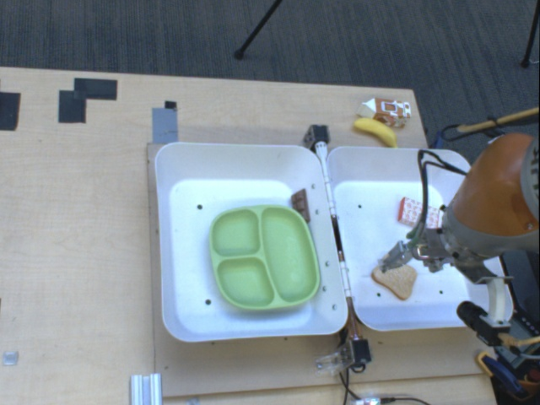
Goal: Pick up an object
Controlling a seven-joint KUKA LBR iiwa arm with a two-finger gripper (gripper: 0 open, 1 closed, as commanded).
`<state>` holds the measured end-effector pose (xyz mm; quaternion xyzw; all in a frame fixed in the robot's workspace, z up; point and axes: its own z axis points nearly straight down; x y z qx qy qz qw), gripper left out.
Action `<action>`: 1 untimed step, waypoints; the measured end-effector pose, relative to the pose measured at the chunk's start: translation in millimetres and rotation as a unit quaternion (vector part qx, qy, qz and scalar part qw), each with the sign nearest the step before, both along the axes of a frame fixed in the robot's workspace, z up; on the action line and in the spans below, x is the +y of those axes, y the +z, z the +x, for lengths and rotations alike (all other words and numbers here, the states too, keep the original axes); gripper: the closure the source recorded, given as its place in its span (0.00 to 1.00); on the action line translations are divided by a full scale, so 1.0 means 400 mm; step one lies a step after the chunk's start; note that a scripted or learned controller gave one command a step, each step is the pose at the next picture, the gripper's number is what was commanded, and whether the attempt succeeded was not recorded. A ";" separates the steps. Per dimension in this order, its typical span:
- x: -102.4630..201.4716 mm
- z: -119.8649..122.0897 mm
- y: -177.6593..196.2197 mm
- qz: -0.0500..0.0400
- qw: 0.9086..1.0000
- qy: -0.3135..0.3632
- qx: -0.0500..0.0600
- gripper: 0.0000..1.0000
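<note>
Hand [396, 262] over toast slice [396, 282] — right bin [371, 218].

No readable text, label or number on anything here.

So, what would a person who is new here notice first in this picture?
Probably the green divided plate, which lies in the left bin. Next, the arm's orange band at the right, with the tool low over the right bin, just above a slice of toast.

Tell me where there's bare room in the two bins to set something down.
Left bin: only narrow margins around the green plate. Right bin: open floor at its upper left; crowded at the right by the red packet, toast and gripper.
</note>
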<state>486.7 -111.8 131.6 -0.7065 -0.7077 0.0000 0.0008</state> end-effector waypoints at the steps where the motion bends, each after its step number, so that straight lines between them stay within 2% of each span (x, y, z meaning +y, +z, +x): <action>1: 0.065 0.007 -0.109 -0.003 1.000 -0.001 -0.006 0.00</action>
